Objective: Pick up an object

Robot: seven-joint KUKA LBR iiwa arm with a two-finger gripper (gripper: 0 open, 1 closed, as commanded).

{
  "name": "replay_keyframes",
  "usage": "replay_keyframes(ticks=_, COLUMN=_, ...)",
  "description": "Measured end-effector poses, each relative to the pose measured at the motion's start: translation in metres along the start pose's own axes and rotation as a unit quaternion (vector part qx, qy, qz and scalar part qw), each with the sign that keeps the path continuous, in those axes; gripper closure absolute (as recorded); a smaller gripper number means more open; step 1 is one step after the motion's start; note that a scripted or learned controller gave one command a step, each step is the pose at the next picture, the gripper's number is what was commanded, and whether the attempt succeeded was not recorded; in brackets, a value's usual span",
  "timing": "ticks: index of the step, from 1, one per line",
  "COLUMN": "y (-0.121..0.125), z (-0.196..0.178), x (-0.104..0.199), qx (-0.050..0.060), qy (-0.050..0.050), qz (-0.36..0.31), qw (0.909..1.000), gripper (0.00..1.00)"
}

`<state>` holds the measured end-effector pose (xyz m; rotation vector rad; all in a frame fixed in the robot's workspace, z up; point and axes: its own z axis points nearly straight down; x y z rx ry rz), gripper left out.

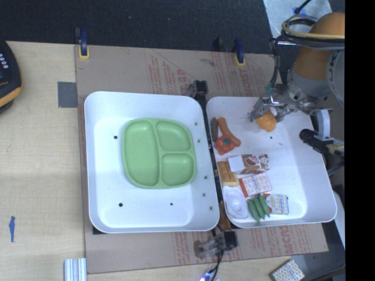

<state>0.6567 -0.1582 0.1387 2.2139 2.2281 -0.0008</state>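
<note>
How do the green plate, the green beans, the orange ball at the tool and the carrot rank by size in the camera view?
1. Green plate
2. Carrot
3. Green beans, close to the carrot, so unsure
4. Orange ball

A wooden bench (pixel 41 157) is covered by brown cardboard (pixel 146 69). Two white bins (pixel 99 157) are set on it, at nine and three o'clock.

One fixed camera sits above the bench, looking down at a slant. It takes in both white bins, the left bin (pixel 99 157) and right bin (pixel 304 174), from moderate height.
</note>
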Motion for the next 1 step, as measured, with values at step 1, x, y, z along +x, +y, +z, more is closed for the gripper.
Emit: replay_keyframes(ticks=1, y=-0.0211, z=-0.0355, x=0.0643, qx=0.002, qy=0.001, qz=-0.002, qw=1.0000, gripper=1.00)
